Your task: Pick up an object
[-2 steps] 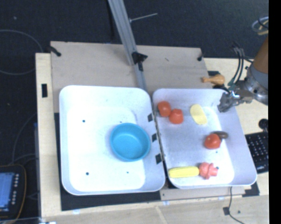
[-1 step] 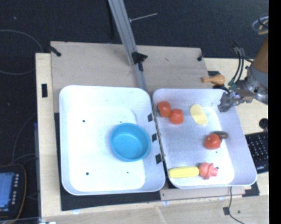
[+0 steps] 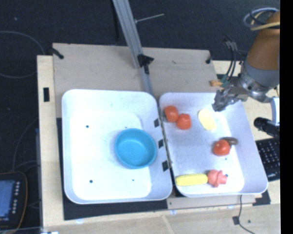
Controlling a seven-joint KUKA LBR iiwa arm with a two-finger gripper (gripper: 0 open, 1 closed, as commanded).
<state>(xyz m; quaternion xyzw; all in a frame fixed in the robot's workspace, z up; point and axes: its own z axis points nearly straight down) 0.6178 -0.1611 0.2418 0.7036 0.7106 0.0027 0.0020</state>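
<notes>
Gripper point(image 3: 221, 104) is hovering over the right bin's point(image 3: 248, 172) far edge, just beside a pale yellow piece point(image 3: 207, 119). Finger state: cannot tell. Nothing is visibly gripped. A blue bowl point(image 3: 135, 147) is sitting in the left bin point(image 3: 78, 130).

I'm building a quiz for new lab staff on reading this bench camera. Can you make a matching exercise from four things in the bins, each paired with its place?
Things:
1. blue bowl
2. yellow banana
3. pale yellow piece
4. hand

Places:
A. near edge of the right bin, beside a pink toy
B. over the right bin's far side, near the pale yellow piece
C. middle of the left bin
D. right bin, just below the hand in the picture

Pairs: 1-C, 2-A, 3-D, 4-B
</notes>
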